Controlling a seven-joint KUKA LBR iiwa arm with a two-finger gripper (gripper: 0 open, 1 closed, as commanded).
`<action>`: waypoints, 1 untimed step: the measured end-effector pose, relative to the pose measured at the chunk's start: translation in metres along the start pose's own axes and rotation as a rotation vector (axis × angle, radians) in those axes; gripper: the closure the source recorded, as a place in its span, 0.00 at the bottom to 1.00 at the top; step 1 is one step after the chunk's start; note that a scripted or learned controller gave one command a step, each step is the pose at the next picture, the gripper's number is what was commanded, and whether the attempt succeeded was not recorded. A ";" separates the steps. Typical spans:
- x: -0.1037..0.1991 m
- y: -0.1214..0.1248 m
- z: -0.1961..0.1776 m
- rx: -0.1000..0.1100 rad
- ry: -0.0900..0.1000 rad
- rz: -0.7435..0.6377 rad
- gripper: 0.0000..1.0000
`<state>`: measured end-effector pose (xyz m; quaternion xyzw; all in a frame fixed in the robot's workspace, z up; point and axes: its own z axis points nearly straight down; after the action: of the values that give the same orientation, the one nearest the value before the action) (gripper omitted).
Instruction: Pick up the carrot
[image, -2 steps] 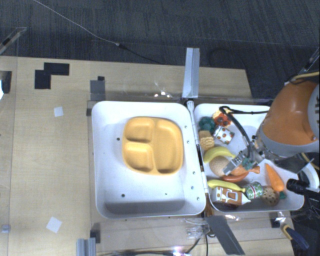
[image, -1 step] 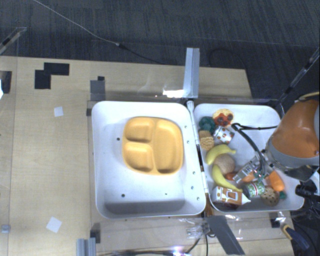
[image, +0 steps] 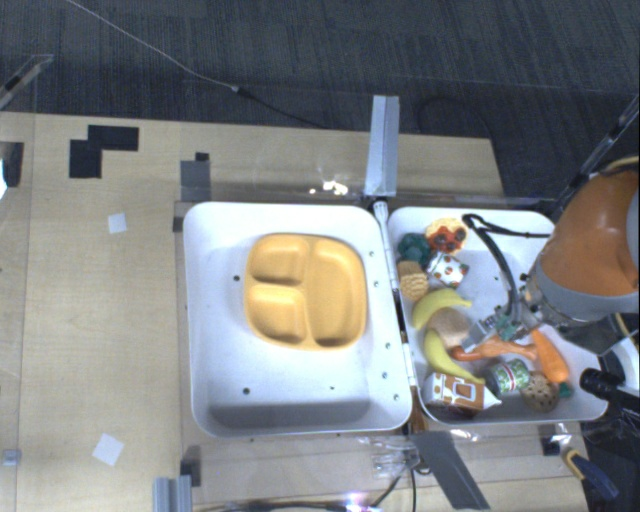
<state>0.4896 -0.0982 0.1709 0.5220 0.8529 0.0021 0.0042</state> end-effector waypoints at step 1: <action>-0.017 -0.006 0.062 -0.006 -0.008 -0.420 1.00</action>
<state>0.4923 -0.1167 0.1088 0.3325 0.9430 0.0016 0.0094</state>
